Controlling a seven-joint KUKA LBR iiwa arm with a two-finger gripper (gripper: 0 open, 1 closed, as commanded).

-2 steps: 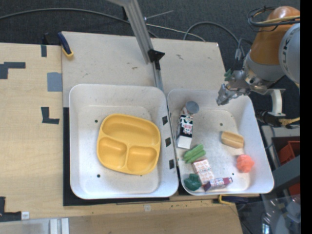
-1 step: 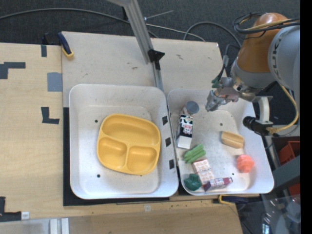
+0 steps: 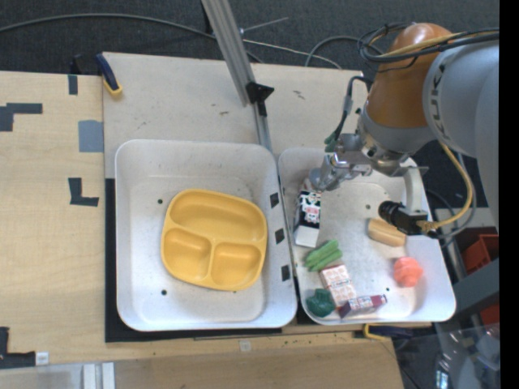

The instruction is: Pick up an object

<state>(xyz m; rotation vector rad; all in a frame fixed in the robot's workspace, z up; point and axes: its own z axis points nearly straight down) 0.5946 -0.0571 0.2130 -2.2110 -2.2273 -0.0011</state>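
Bins sit side by side on the bench, and in the left white bin (image 3: 130, 217) we see a yellow plastic divided plate (image 3: 214, 238) lying flat near the middle. Moving right, the right white bin (image 3: 442, 286) carries the smaller things. Along its left wall lies a small white carton with black cow spots (image 3: 309, 215), and below it a green leafy toy vegetable (image 3: 323, 255). Toward the bin's front edge we find a pink-and-white patterned packet (image 3: 336, 282), a dark green lump (image 3: 319, 302) in the front left corner, and a dark red tube (image 3: 362, 303). Near the right wall rest a tan bread-like block (image 3: 386, 232) and an orange-pink ball (image 3: 408, 271). The gripper (image 3: 323, 177) hangs just above the carton's far end, at the bin's back left; we cannot tell how it stands.
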